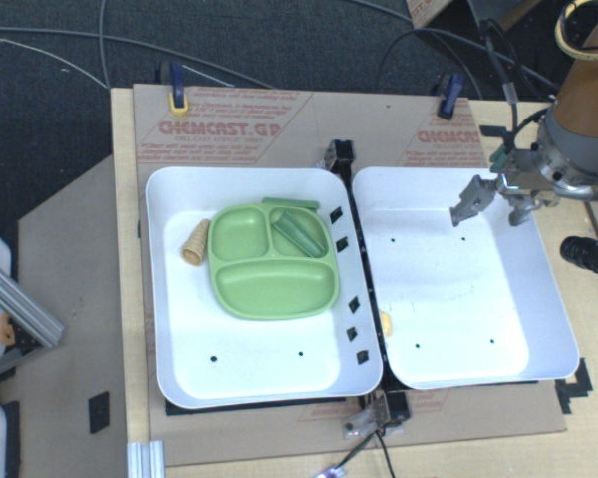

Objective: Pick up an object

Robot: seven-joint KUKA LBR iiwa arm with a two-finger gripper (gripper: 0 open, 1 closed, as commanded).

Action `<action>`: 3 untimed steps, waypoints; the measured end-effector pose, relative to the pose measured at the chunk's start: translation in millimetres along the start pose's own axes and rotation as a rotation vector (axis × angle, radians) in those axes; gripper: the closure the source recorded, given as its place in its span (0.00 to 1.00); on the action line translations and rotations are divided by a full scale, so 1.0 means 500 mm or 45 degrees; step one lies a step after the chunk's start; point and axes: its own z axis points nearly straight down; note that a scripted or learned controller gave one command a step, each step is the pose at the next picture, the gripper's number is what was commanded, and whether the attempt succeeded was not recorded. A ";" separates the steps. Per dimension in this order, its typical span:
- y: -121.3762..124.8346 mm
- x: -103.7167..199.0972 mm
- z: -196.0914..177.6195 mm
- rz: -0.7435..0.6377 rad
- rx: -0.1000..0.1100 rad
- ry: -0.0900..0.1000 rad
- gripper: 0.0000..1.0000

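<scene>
In the camera view, the grey two-finger claw [491, 205] is seen spread wide and holding nothing above the upper right of the right white bin [538, 357]. The candidate objects lie in the left white bin [169, 366] at centre-left: a light green compartmented plastic plate [264, 287], a dark green pod-shaped piece [299, 232] on it, and a tan cone-shaped piece [194, 242] just beside its left edge. For a sound grasp, the claw would best be carried leftward and lowered over the small cone, with the plate rim avoided.

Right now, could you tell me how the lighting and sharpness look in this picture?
Camera view: even, soft lighting; the green tray casts only a faint shadow in the left bin; the gripper looks slightly blurred; the right bin is bright white without harsh glare.
</scene>
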 end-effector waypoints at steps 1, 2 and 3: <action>0.017 0.000 0.095 0.001 0.006 0.001 0.00; 0.005 -0.015 0.211 0.002 0.009 0.001 0.00; -0.002 0.002 0.330 0.000 0.007 0.003 0.00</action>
